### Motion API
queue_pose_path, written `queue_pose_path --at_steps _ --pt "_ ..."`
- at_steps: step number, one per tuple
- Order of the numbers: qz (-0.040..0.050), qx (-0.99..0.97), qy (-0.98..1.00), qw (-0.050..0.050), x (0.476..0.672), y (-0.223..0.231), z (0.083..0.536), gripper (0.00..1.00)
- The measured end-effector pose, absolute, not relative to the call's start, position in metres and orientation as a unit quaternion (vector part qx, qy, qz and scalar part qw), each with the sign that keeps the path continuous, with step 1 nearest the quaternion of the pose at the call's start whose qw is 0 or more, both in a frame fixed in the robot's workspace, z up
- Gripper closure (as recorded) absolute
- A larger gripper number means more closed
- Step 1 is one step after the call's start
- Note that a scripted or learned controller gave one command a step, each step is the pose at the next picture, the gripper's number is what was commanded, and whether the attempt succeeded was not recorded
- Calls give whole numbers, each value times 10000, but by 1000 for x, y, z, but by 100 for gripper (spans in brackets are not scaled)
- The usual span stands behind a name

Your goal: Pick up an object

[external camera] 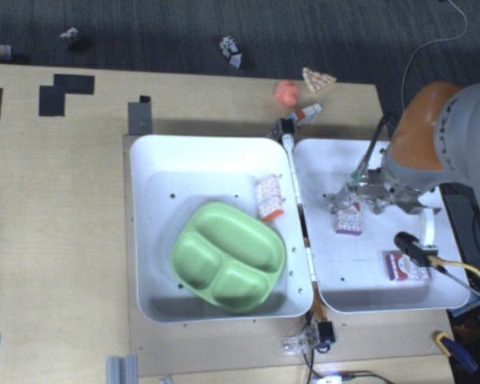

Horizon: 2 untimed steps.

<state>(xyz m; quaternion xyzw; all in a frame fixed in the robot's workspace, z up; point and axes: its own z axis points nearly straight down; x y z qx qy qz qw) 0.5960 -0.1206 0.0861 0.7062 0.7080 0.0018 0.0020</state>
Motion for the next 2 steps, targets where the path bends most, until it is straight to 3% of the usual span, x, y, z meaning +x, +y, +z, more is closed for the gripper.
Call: queue_pose_path --at_steps 1,2 --pt "39 7057 7084 52 598 -121 98 100" --pt "20 7052 7090 4 536 -25 185 100"
